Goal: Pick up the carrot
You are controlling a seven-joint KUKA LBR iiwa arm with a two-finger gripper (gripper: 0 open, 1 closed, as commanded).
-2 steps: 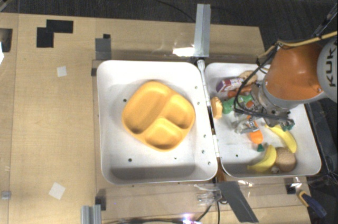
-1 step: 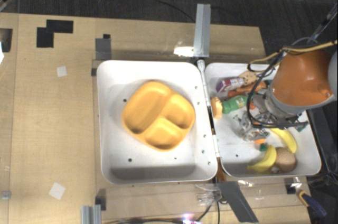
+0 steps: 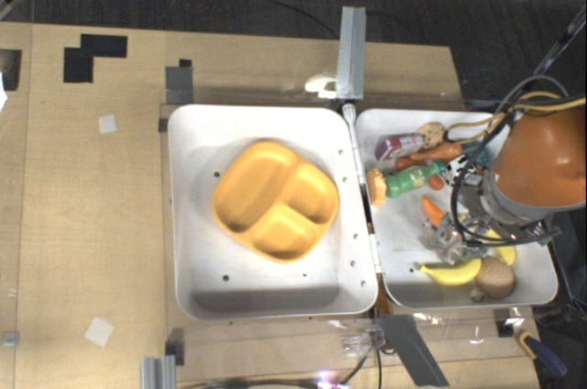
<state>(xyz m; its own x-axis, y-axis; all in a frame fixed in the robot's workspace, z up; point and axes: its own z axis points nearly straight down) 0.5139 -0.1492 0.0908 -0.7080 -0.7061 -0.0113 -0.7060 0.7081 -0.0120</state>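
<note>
Two white bins stood side by side on the bench, and I take the banana point(image 3: 452, 272) in the right bin point(image 3: 396, 242) as my landmark. It lay near the front wall of that bin. Just behind it, on the side away from the camera, was the carrot point(image 3: 431, 211) — a small orange piece, lying flat on the bin floor and apart from the other items. The gripper point(image 3: 448, 231) hung directly over this gap between carrot and banana, the arm point(image 3: 539, 165) reaching in from the right. I judge it was placed there because the carrot is the target and this is the approach for the grasp. Whether the jaws were apart or together I could not tell, because cables and the wrist body cover them. Nothing showed the carrot between them, so I do not call it held.

Further behind the banana lay a green bottle point(image 3: 406, 183) and a purple can point(image 3: 400, 146), crowded near the back wall. To the banana's right was a brown potato-like item point(image 3: 495, 279). Far to its left, in the other bin point(image 3: 193, 286), rested a yellow divided plate point(image 3: 275, 199) — not involved in the task.
</note>
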